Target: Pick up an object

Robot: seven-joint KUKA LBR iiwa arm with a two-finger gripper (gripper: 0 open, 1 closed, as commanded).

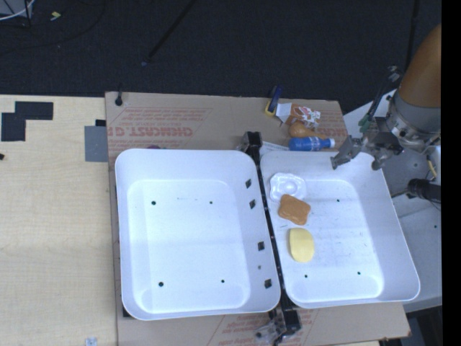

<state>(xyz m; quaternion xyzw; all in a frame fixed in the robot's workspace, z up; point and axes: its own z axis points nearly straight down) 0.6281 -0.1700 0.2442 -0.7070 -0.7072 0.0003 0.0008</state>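
Note:
The right bin (pixel 374 265) holds three objects near its left wall: a white crumpled piece (pixel 287 186) at the back, an orange-brown block (pixel 294 209) touching its front, and a yellow oval piece (pixel 302 244) nearer the front. My gripper (pixel 358 161) hangs over the bin's back right corner, well to the right of the objects and apart from them. Its two fingers are spread open with nothing between them. The arm's grey wrist and orange band (pixel 425 63) rise at the right edge.
The left bin (pixel 187 294) lies beside the right one, joined by a black clip strip (pixel 263 222). Behind the right bin, on the cardboard, lie a blue bottle (pixel 311 144), a brown item with a red-white packet (pixel 302 120) and a small blue-yellow piece (pixel 274 101).

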